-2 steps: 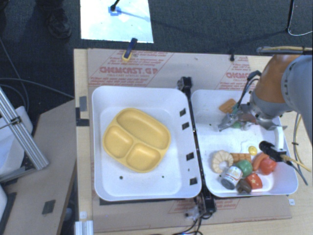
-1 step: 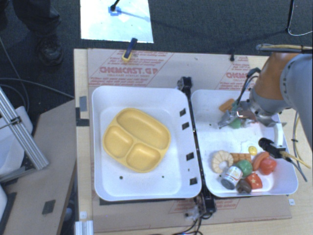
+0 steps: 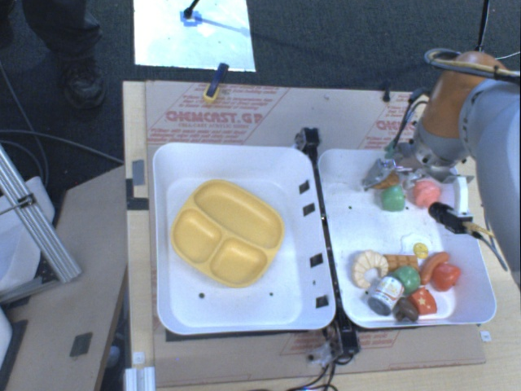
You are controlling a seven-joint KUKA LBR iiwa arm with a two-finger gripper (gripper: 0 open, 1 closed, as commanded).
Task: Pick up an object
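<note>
Over the bins, approach step: I list, left to right.

Left bin (image 3: 175, 218) with yellow sectioned plate (image 3: 227, 231); right bin (image 3: 342, 218) with a toy-food heap near its front; then green piece (image 3: 392, 199) and pink piece (image 3: 426, 192) at the back, my gripper (image 3: 389, 173) just above them. Whether it is clenched or released I cannot tell; I see nothing lifted. Next, I judge: settle on one piece, close, raise.

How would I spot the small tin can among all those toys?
Look in the right bin, at the heap along its near edge. The tin can lies on its side at the heap's left, just below a pale shrimp. It is the sole silvery, labelled cylinder among rounded toy foods.
</note>
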